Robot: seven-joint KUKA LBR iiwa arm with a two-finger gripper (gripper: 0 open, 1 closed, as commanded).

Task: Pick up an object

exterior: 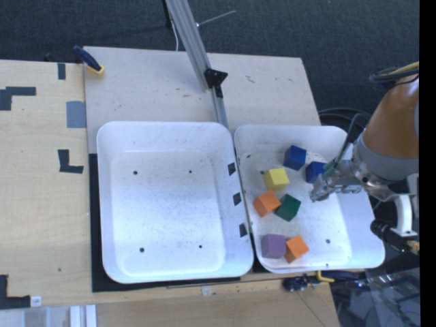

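Note:
Several small blocks lie in the right bin (340, 251): a blue cube (295, 157) and a second blue cube (314, 171) at the back, a yellow cube (277, 178), an orange cube (266, 201), a dark green cube (289, 207), a purple cube (274, 245) and another orange cube (296, 248) near the front. My gripper (324, 188) hangs low over the right side of this bin, just right of and below the second blue cube. Nothing visible is held in it.
The left bin (109, 182) sits beside the right one, with a raised divider between them. A slanted metal rail (194, 39) runs from the top down to the bins' junction. A blue and yellow tool (88, 59) lies at the bench's back left.

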